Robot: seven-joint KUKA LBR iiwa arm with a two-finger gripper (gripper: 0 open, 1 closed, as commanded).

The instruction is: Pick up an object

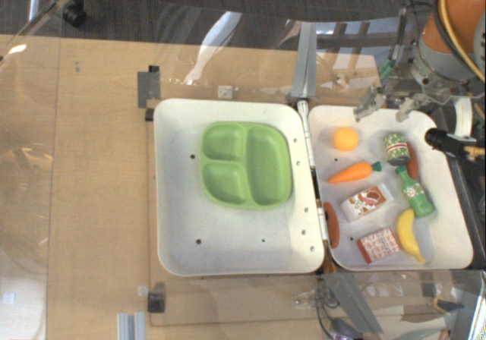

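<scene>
Plate [247, 165], green and sectioned, sits alone in the left bin [175, 240]. You have the pickable objects crowded in the right bin [456, 255]: orange ball [345, 139] far left, carrot [351, 173], sausage [332, 226] against the left wall, two cartons [365, 202], can [396, 148], green bottle [414, 194], banana [409, 235]. Risk, in my judgement: tight spacing invites a glancing or double contact, and the ball may roll off. The gripper [391, 99] hovers above the bin's far rim, apparently spread and carrying nothing, touching nothing.
</scene>
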